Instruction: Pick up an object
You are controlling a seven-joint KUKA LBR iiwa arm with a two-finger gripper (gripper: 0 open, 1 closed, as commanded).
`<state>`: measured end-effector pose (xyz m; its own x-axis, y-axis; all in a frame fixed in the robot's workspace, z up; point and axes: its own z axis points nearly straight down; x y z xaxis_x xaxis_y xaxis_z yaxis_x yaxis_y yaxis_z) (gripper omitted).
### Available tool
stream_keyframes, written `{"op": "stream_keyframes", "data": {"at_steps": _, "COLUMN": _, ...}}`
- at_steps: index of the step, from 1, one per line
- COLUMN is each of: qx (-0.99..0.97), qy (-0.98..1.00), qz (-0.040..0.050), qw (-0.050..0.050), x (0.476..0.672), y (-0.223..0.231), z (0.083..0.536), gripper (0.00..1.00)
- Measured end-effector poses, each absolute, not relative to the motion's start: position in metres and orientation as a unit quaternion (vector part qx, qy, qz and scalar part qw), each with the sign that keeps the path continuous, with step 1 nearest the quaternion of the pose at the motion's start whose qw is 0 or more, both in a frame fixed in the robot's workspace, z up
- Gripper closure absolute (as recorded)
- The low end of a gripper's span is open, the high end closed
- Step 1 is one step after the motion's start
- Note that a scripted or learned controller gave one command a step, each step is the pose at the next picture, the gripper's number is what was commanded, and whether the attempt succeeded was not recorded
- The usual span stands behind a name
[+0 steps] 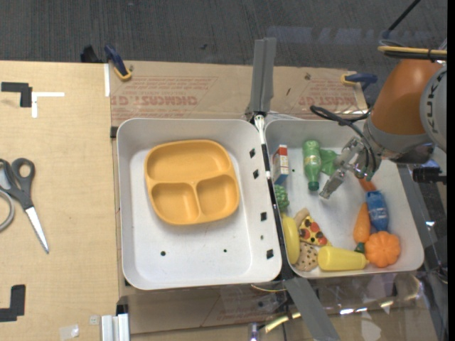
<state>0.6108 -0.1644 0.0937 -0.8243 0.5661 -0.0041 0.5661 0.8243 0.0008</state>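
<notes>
a silvery gripper (pixel 334 184) hangs under the arm's orange band (pixel 399 98). just left of it a green bottle (pixel 311 164); below it a blue packet (pixel 377 212), an orange pumpkin (pixel 383 249), a yellow banana (pixel 341 259). far left, a yellow-orange divided plate (pixel 192 180) in a white bin (pixel 135 254).

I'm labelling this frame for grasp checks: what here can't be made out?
- Gripper, camera view: too small and blurred to tell its finger state or contact.
- Green toy: partly hidden behind the gripper.
- Small box: print too small to read.
- Scissors: handles cut by left edge.
</notes>
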Motion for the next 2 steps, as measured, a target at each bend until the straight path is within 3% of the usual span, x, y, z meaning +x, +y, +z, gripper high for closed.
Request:
{"op": "stream_keyframes", "data": {"at_steps": 1, "qx": 0.38, "qy": 0.925, "qz": 0.0001, "qw": 0.002, "x": 0.646, "y": -0.124, "z": 0.093, "gripper": 0.0}}
{"op": "stream_keyframes", "data": {"at_steps": 2, "qx": 0.368, "qy": 0.93, "qz": -0.0002, "qw": 0.002, "x": 0.609, "y": -0.166, "z": 0.093, "gripper": 0.0}}
